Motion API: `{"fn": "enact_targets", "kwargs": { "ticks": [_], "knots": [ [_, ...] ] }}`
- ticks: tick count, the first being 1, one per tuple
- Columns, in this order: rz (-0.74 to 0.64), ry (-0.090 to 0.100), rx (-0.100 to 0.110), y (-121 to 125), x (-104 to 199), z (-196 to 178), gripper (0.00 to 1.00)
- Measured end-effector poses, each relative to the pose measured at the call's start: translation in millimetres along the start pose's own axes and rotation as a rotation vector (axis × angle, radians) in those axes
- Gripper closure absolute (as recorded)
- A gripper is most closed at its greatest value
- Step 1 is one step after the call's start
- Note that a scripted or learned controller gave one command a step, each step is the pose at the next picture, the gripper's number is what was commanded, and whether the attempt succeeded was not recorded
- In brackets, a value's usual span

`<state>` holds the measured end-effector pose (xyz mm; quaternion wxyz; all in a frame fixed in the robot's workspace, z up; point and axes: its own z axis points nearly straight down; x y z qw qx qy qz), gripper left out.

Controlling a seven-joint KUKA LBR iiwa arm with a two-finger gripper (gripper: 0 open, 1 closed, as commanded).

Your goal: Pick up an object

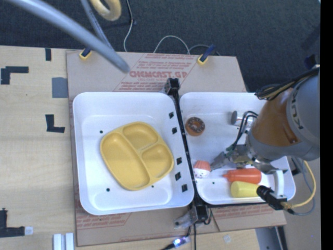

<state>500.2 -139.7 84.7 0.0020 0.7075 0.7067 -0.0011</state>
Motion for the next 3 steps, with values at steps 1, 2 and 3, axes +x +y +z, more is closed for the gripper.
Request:
{"fn": "enact_targets", "kwargs": {
  "ticks": [1, 2, 3],
  "knots": [
    [-0.001, 0.0, 0.0, 0.3, 0.4, -10.9, 1.0],
    [-0.002, 0.003, -0.001, 2.2, -5.5, -54.5, 1.0],
    [-0.002, 0.004, -0.001, -5.7, -3.9, -101.3, 1.0]
  ]
}}
